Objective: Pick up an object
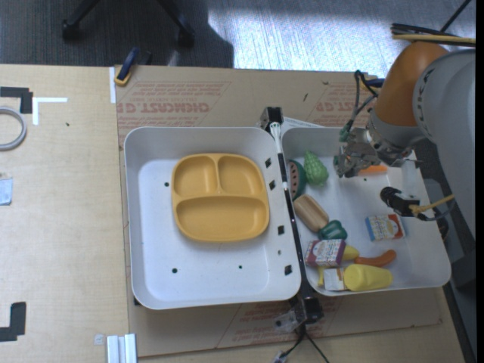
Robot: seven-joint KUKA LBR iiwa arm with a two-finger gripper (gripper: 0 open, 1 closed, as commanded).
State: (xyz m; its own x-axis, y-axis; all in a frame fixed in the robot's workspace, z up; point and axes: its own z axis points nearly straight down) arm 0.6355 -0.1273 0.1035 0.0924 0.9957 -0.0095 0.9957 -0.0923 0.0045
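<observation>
The grey arm (450, 104) reached in from the right, with its orange band (404, 82) above the wrist, and the gripper (349, 165) sat low over the far part of the right bin (435, 274). From this slant I could not tell whether the gripper was apart or together, and nothing could be seen held in it. Just beside it on the right lay a small orange piece (373, 170). On its left, near but apart, a green toy vegetable (315, 169) sat next to a watermelon slice (293, 178) that rested against the wall between the 2 bins. Further along that wall toward the camera lay a brown roll (310, 212), then a teal item (333, 231), then a maroon-and-white packet (327, 252). A yellow bottle (364, 278) lay on its side at the near edge, with an orange sausage-shaped toy (380, 258) just beyond it. A small white carton (383, 226) sat apart from these, toward the right wall. The left bin (151, 278) held 1 yellow plate (221, 197) with 3 compartments, lying flat near the middle. Both bins rested on a cardboard sheet (181, 100) on the wooden bench (53, 225).
</observation>
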